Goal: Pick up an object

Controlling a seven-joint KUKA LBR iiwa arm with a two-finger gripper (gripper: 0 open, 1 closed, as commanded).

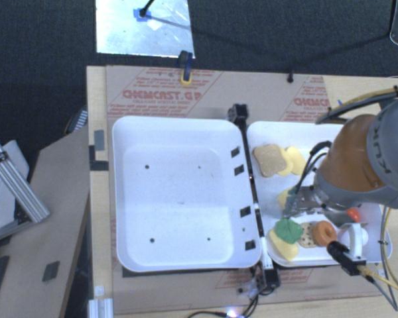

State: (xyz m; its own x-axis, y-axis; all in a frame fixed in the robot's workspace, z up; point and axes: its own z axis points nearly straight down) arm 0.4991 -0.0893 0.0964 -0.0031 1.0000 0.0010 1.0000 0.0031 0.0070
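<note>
A brown bench (205, 88) printed with red lettering carries two shallow white bins side by side. The left bin (129, 144) shows a bare floor with four small dark dots. The grey arm (371, 158), its orange band above the wrist, reaches over the right bin (265, 132) from the right. The gripper (293, 205) hangs low over the near half of that bin, just above a green piece (288, 230); how its tips are set cannot be told from this angle, and nothing is seen between them. Toward the far end lie a tan bread slice (270, 159) and, touching it on the right, a pale yellow piece (294, 159). Near the front wall, a yellow piece (283, 247) sits partly under the green one, with a cookie (306, 236) and an orange doughnut (325, 232) just beside it.
</note>
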